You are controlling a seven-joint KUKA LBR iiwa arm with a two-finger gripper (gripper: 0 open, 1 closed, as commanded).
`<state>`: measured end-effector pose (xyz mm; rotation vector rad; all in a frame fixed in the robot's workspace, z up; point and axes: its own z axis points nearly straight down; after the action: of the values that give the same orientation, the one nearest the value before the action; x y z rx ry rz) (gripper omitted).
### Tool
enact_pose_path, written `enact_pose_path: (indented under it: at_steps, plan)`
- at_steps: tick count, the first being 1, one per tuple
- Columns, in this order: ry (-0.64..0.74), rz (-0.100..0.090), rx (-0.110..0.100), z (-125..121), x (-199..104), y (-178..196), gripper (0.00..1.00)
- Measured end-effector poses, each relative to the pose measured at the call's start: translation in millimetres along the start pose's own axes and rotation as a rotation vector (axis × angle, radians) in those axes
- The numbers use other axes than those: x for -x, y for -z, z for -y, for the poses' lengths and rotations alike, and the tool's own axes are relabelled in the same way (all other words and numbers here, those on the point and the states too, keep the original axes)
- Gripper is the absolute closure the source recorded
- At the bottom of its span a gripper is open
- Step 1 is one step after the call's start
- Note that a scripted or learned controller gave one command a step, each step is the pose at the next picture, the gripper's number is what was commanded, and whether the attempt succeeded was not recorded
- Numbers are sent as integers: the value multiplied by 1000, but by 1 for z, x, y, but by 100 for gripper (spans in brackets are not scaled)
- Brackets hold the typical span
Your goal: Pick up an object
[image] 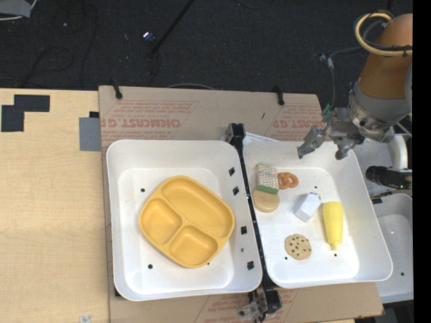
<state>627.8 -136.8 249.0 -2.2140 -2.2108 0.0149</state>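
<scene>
- On the left of the bench, bare light wood (pixel 47 200) runs beside a sheet of brown cardboard (pixel 202 116) with red print, which lies under both bins.
- The left bin (pixel 128 160) holds a yellow divided plate (pixel 186 221) with three compartments, lying flat near the bin's middle and turned at a slant.
- A black divider (pixel 244 200) marks where the two bins meet.
- The right bin (pixel 363 247) holds six small things, any of which could be picked up.
- At its left, near the divider, a checkered pouch (pixel 266 175) sits just above a round tan bun with a green layer (pixel 266 199); the two touch.
- Just right of the pouch lies an orange pretzel (pixel 287 180).
- Lower down, a round chocolate-chip cookie (pixel 297 246) lies alone, apart from the rest.
- A small white block (pixel 308 206) sits near the bin's middle.
- Just beside the block, to its right, a yellow bottle (pixel 333 223) lies lengthwise with its tip toward the bin's near edge.
- The gripper (pixel 328 145) hangs over the far rim of the right bin, above and apart from all the objects; its two fingers are spread wide with nothing between them.
- The arm (pixel 385 73), grey with an orange band, rises from the gripper toward the upper right.
</scene>
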Motion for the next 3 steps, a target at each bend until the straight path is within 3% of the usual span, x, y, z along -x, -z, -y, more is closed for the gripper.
enact_pose_path:
  at_steps: [1, 2, 3]
  plan:
    - [2, 2, 13, -2, 0, 8, 0]
    - [1, 2, 8, 0, 10, -44, 0]
    - [0, 0, 7, 4, 1, -102, 0]
